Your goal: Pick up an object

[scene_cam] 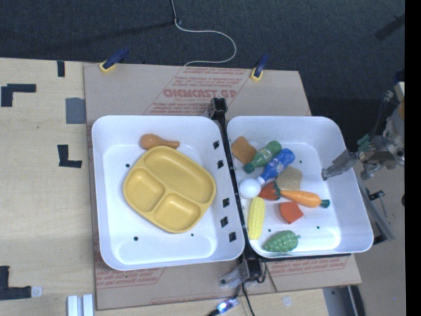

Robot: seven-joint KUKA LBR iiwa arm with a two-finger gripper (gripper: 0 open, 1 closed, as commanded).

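Observation:
The right bin (332, 131) holds a heap of toy food: a brown bread piece (242, 149), a green bottle (263, 156), a blue bottle (278, 164), a white ball (249, 189), a carrot (301, 197), a red-orange block (291, 211), a corn cob (255, 217) and a green bumpy piece (281, 241). My gripper (342, 163) hangs at the right side of this bin, just right of the carrot's tip and apart from every toy. Nothing is seen in its grasp.
The left bin (105, 176) carries a yellow divided plate (170, 188) with a brown toy drumstick (156, 141) behind it. Both bins rest on a cardboard sheet (197, 91) held by clamps. A white cable (197, 31) trails at the back.

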